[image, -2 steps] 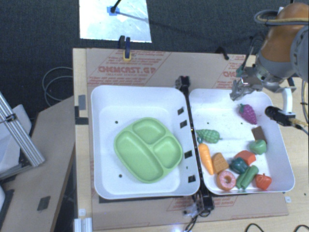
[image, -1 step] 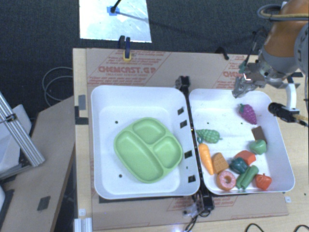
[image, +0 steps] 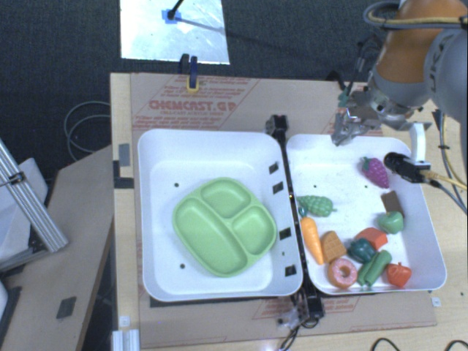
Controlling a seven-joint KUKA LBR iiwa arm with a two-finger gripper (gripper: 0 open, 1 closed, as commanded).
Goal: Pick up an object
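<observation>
You would have found the claw (image: 344, 135) at the 12 o'clock rim of the right bin (image: 431, 229), its finger state impossible to tell and nothing seen in its grasp. The purple grapes (image: 375, 171) lay toward 4 o'clock from it, inside that bin. The green divided plate (image: 223, 227) rested in the left bin (image: 157, 196).

The arm (image: 420, 42) came in from the upper right, its orange band bulging just above the grey wrist, with the whole thing angled down and to the left. The gripper (image: 345, 131) hung low at the end of it, pointing downward. Nothing was visible between its fingers, which looked small and blurry.
</observation>
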